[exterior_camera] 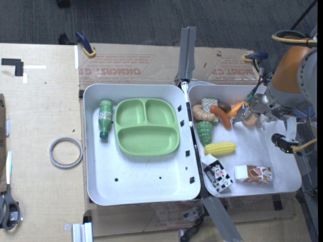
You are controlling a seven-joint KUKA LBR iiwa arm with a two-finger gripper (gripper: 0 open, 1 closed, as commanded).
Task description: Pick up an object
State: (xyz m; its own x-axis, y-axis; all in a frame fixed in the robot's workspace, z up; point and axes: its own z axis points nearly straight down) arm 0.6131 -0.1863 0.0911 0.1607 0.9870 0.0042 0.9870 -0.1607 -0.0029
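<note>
The camera view looks down on the desk (40,115) with two white bins side by side. The arm (295,74), grey with an orange band, reaches in from the right, and its pincer (246,116) hangs low over the upper part of the right bin (262,150). Glare and clutter around the tip mean I cannot tell how far the pincer is parted or whether it has hold of anything.

Just left of the pincer, touching or nearly touching its tip, lies an orange carrot-like toy (233,109), and beside that a red-orange sausage (221,116). Further left of the pincer sit a tan bread piece (203,114) and a small patterned box (209,104), with a green ribbed vegetable (204,131) below them. Below and left of the pincer lies a yellow corn cob (220,148). Well below it are a black-and-white carton (218,175) and, more directly beneath, a white and orange carton (255,173).

Far to the pincer's left, the left bin (141,180) holds a green divided plate (147,126) and a green bottle (105,119) beside it. Beyond that bin a tape ring (66,152) lies on the desk.
</note>
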